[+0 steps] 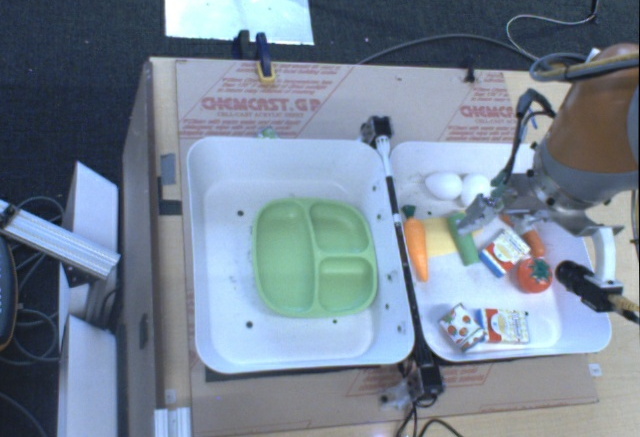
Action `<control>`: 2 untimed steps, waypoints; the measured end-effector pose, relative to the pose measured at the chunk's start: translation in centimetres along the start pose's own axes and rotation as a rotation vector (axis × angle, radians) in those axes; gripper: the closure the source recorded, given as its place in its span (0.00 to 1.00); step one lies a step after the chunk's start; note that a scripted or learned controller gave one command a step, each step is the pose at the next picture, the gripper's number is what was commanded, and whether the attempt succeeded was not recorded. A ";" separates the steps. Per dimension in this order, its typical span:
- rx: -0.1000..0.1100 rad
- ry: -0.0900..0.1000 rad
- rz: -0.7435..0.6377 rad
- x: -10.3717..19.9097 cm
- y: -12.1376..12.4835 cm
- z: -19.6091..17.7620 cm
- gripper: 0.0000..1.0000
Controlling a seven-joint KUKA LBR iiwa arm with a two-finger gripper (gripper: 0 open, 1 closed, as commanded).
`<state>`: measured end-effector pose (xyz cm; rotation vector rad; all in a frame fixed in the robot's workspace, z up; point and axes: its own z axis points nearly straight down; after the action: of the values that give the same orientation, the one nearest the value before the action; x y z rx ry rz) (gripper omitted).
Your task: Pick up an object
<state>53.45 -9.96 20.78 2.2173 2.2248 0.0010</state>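
My gripper (483,213) hangs low over the middle of the right bin (572,323), just above the upper end of a green stick-like piece (464,243). Beside that piece lie a yellow block (440,237) and an orange carrot (417,247). Two white eggs (444,186) (476,189) sit just behind the gripper. A red, white and blue packet (503,251) and a red tomato (533,274) lie in front of it to the right. I see nothing lifted by the gripper.
A small spotted carton (461,325) and a flat red-and-white packet (508,326) lie near the right bin's front wall. The left bin (220,225) holds a green divided plate (315,255). A black divider rail (397,225) runs between the bins.
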 end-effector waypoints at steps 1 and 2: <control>-0.009 -0.002 0.001 -3.0 2.6 11.7 0.00; -0.016 -0.007 0.003 -3.2 2.8 10.5 1.00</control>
<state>56.28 -13.14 10.25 2.2094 2.2094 0.0116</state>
